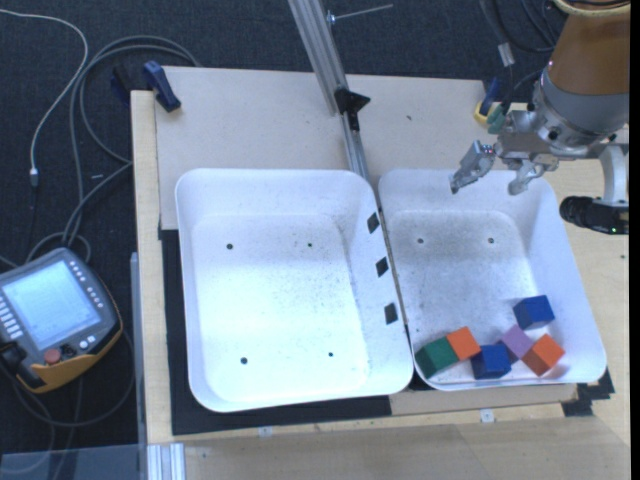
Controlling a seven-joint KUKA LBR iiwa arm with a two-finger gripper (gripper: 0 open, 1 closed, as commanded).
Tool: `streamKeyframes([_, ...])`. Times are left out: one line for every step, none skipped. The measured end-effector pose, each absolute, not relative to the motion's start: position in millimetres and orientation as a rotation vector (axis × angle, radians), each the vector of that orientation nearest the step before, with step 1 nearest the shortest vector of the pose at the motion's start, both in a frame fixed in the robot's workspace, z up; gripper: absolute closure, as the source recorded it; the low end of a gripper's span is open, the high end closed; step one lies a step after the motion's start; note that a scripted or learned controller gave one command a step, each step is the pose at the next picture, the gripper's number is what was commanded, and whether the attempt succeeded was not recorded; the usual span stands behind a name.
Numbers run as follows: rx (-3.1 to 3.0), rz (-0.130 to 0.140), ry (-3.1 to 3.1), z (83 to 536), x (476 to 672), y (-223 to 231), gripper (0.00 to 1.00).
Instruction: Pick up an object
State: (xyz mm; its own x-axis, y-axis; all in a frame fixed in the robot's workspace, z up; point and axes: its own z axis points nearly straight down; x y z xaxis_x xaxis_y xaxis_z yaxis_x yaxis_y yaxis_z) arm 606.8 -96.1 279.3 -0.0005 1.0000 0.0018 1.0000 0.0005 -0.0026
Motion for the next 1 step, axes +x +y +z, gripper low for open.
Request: streamKeyframes([-2.222,0.008,-2.210,237.3,547.3,-136.2,0.00])
